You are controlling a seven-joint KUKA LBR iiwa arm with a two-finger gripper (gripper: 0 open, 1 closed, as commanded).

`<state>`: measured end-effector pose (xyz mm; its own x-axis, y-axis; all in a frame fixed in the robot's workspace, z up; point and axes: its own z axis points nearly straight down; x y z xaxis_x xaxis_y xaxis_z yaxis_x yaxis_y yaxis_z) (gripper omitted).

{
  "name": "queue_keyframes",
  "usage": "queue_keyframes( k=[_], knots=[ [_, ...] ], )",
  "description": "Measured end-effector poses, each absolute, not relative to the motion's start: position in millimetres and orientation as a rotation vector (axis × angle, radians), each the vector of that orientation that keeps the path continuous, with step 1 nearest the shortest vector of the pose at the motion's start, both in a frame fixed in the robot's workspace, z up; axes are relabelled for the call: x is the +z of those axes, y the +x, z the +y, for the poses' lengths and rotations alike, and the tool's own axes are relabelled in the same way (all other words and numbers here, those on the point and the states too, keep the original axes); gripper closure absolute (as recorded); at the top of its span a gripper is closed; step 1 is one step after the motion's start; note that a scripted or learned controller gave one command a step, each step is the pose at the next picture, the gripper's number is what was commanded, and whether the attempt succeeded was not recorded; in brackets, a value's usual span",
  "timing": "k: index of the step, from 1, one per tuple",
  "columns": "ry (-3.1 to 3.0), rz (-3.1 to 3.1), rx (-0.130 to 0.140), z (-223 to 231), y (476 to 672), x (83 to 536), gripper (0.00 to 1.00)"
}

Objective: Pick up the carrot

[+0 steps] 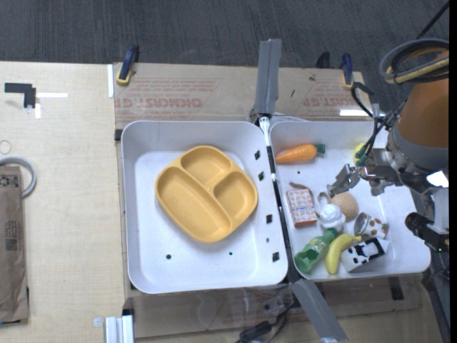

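The carrot point(297, 153) lies on its side in the right bin point(400, 261), at about the 11 o'clock corner of that bin, its orange body pointing toward the divider and its green stub toward 3 o'clock; nothing touches it. At the carrot's 4 o'clock, well apart from it, the gripper point(341, 184) hangs over the middle of the same bin with its two fingers spread apart and nothing between them. Directly at the gripper's 6 o'clock sits a round tan ball-like item point(346, 206), with a white whipped-looking piece point(330, 216) just beside it at 8 o'clock. A small red-and-white carton point(300, 206) lies at the carrot's 6 o'clock, near the divider. Along the bin's 6 o'clock edge are a green item point(311, 254), a banana point(338, 251) touching it, and a black-and-white patterned toy point(366, 251) just beside the banana. The arm point(423, 120), grey with an orange band, enters from 3 o'clock. The left bin point(143, 256) holds a yellow divided plate point(206, 192) resting near its centre, three compartments facing up.
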<state>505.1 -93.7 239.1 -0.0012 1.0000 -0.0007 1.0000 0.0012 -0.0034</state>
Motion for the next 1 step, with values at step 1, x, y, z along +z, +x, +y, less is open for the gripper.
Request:
queue_keyframes(
  k=[1],
  knots=[
    [-2.439, -1.979, 0.004, -149.9, 571.1, 195.3, 0.0]
  ],
)
